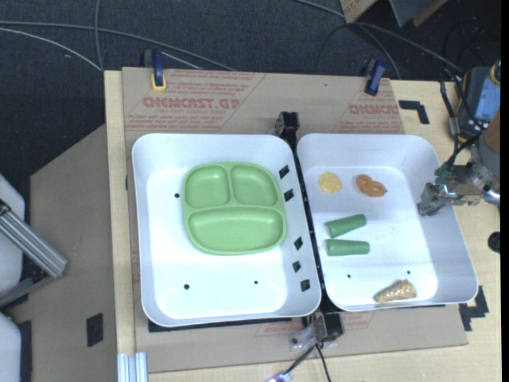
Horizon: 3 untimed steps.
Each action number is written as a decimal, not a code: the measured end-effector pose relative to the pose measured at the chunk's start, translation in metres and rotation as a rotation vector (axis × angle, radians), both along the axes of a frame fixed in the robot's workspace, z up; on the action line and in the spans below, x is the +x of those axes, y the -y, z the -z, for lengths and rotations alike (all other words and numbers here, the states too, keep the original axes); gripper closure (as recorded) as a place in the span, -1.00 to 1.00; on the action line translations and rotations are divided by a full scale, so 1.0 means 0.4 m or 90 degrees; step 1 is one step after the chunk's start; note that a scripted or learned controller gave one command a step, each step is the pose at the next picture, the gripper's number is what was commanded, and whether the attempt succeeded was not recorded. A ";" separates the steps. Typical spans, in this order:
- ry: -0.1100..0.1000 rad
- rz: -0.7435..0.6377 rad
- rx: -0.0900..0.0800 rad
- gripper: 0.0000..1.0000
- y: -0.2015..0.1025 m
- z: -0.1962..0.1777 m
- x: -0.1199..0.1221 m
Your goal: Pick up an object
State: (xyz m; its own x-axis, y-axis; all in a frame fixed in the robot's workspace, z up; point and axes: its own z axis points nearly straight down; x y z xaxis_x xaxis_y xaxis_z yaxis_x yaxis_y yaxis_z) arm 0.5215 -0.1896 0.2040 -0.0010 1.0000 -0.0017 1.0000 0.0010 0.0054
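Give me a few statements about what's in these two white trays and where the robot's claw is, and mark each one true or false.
1. The green divided plate lies in the left bin. True.
2. Two green pieces lie in the right bin. True.
3. The pretzel sits on the green divided plate. False: it lies in the right bin, beside the yellow piece.
4. The gripper hangs over the left bin. False: it is at the right bin's right rim.
5. The tan piece lies near the right bin's front edge. True.
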 end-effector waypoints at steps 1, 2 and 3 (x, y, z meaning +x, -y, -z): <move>-0.002 0.000 0.001 1.00 0.000 0.008 0.001; -0.002 -0.003 0.002 1.00 -0.122 -0.028 0.043; -0.002 -0.003 0.002 1.00 -0.233 -0.055 0.091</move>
